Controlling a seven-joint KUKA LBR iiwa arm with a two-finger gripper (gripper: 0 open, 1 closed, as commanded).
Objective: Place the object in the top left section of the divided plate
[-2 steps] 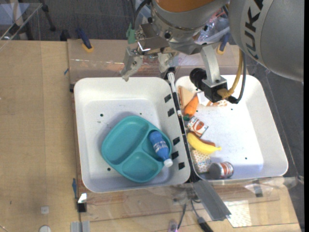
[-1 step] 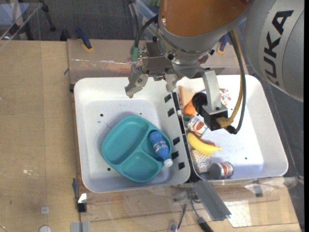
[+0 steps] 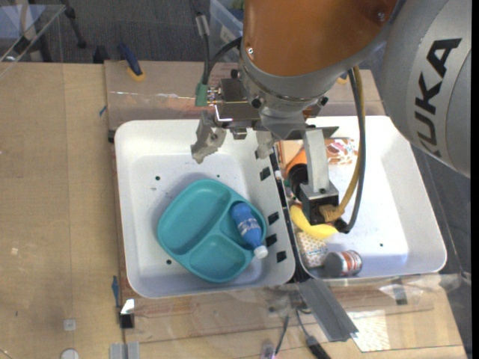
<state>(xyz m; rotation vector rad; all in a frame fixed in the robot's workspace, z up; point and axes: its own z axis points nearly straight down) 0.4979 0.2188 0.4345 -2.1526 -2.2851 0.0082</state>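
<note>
A teal divided plate (image 3: 196, 226) lies in the left bin (image 3: 142, 200). A small blue bottle (image 3: 246, 226) with a white cap rests in the plate's narrow right-hand section, cap pointing toward the front. My gripper (image 3: 233, 146) hangs over the far part of the left bin, behind the plate and apart from it. It is open, with one finger (image 3: 203, 145) on the left and the other by the wall between the bins. Nothing is between them.
The right bin (image 3: 397, 223) holds a banana (image 3: 314, 228), a can (image 3: 343, 262) lying near the front, an orange item (image 3: 296, 158) and a patterned packet (image 3: 342, 150). The arm's big orange and grey body covers the top right. Black clips line the divider between the bins.
</note>
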